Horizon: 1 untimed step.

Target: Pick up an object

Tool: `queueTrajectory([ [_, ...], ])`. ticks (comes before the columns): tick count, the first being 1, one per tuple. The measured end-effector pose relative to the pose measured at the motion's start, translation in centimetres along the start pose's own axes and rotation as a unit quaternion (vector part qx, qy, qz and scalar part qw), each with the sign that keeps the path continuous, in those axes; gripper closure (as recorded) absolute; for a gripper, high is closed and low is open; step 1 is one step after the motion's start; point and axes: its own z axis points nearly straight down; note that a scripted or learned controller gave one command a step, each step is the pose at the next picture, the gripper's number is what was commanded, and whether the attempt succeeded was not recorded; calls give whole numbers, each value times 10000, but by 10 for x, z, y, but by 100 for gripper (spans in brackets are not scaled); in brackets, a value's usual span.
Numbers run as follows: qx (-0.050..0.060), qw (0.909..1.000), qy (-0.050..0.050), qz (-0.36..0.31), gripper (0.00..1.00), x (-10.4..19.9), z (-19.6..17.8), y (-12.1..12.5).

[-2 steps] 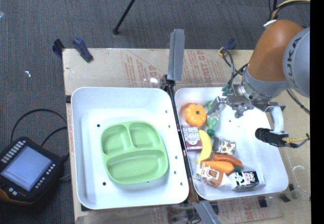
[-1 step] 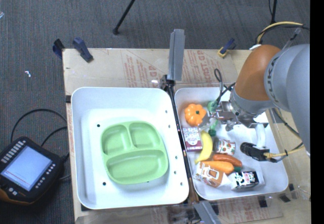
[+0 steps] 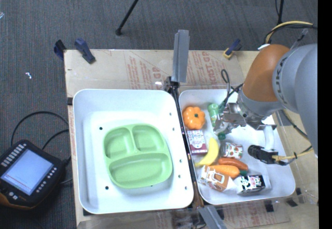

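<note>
While the grey arm with its orange band (image 3: 267, 72) reaches in from three o'clock, its two-finger gripper (image 3: 224, 123) hangs low over the upper middle of the right white bin (image 3: 288, 171); whether it is open or closed I cannot tell, and nothing shows in its grasp. Around it lie the toys: a small orange pumpkin (image 3: 193, 117) at nine o'clock; a green bottle (image 3: 213, 112) just beside it; a dark red carton (image 3: 195, 141), a yellow banana (image 3: 209, 153), a small can (image 3: 233, 150) and an orange carrot (image 3: 233, 163) toward six o'clock. Lying in the left white bin (image 3: 85, 119) is a green divided plastic tray (image 3: 137, 155).
</note>
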Motion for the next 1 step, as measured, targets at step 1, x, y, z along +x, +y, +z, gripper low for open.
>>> queueTrajectory([
  [1, 55, 9976, -15, -693, 100, 66, -80, 37],
])
